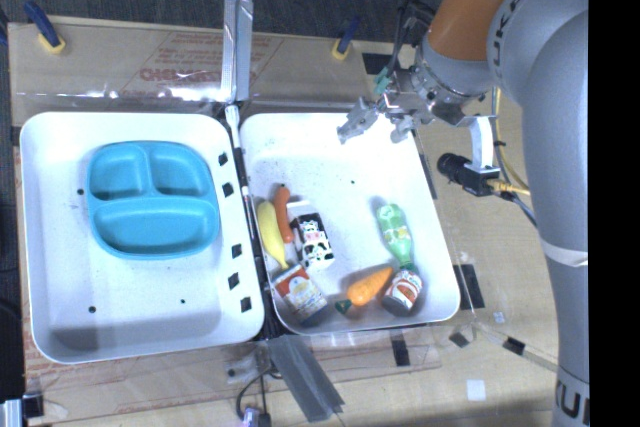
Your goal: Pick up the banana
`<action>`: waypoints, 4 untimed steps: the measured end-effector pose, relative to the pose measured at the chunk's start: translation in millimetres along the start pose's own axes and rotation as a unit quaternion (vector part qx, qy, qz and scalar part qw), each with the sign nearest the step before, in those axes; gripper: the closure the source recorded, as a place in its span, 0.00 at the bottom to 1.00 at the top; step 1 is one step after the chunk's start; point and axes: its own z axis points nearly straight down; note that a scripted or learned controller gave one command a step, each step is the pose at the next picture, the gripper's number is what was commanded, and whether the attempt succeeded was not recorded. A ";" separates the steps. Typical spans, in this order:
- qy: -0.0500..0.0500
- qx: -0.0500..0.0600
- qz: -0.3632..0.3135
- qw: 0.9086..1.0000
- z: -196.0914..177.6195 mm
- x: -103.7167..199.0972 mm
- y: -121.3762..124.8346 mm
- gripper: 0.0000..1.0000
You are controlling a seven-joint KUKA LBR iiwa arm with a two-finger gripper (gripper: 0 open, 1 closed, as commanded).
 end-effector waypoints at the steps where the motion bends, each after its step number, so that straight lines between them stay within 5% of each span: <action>1: 0.000 0.001 0.218 0.976 144.6 33.6 -52.5 0.00; 2: 0.000 -0.001 0.161 0.987 77.7 -28.6 -17.8 0.00; 3: 0.001 0.000 0.096 0.995 65.0 4.7 -14.6 0.00; 4: 0.000 0.000 -0.078 0.997 56.3 -22.4 -22.5 0.00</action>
